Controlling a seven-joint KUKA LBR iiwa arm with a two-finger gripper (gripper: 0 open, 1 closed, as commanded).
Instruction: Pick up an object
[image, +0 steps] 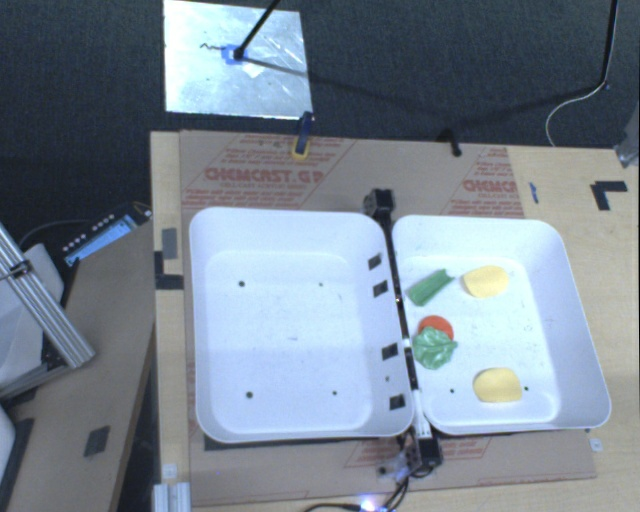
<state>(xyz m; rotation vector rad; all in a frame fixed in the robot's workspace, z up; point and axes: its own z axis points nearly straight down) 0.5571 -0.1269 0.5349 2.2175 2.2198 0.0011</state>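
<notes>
The right bin holds several small objects. A green elongated piece lies near its left wall. To its right sits a yellow rounded piece. Lower down, a red round piece touches a light green crumpled piece just below it. Another yellow piece rests near the bin's front.
The left bin sits beside the right one, joined by a black clipped divider. A shiny metal sheet lies on the dark floor behind. Black and white cables cross the back. An aluminium frame stands at the left.
</notes>
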